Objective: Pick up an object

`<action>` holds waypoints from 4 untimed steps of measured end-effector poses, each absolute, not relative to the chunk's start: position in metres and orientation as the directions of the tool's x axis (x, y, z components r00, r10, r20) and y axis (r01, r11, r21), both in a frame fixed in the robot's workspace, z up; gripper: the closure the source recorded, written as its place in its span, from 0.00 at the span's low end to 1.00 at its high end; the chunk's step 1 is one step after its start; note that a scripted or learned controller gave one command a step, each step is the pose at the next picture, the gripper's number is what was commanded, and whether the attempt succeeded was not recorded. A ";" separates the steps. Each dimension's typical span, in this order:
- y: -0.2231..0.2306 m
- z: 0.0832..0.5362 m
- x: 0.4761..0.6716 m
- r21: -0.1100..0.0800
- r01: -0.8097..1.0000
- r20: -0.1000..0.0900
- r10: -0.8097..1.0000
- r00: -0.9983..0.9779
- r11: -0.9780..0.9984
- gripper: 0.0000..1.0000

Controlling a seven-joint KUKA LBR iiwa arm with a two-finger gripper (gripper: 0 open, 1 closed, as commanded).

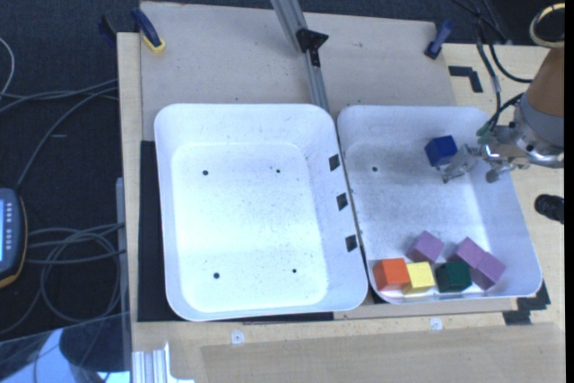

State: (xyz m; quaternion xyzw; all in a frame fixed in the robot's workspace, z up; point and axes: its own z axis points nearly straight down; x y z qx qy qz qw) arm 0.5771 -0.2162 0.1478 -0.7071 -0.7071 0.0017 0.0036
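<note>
Reaching in from the right, the grey KUKA arm (545,108) hangs over the right edge of the right-hand bin (395,193), with its gripper (468,166) low above the bin's upper half. A blue block (440,149) sits at the gripper's left tip, touching it or just beside it. Whether the block is between the fingers or merely next to them cannot be told from this slant, and the hand's state, clenched or released, cannot be told either.

The left-hand bin (179,193) shares the bench (233,58) with its neighbour, the two rims touching along a middle seam. That arrangement probably gives the arm a source tray and a spare one within a single reach.

Five more blocks crowd the right-hand bin's near edge toward its near right corner: an orange block (390,273), a yellow block (419,276) and a green block (454,274) in a row, each touching the next, with two purple blocks (428,245) (480,259) just behind them. Packed tight against each other and the rim, they look hard for two fingers to straddle.

By contrast, the blue one stands well apart from that cluster, on open floor. That isolation likely explains why it is the pick in hand. A lift not yet evident, the task appears to be at the grasping step.
</note>
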 end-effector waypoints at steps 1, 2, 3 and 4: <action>-0.215 0.096 0.576 -0.007 1.000 0.003 1.000 -0.001 0.001 0.00; -0.216 0.111 0.579 0.002 1.000 0.001 1.000 -0.001 0.001 1.00; -0.216 0.174 0.587 0.009 1.000 -0.003 1.000 -0.002 0.002 1.00; -0.217 0.228 0.589 0.008 1.000 -0.003 1.000 -0.002 0.002 1.00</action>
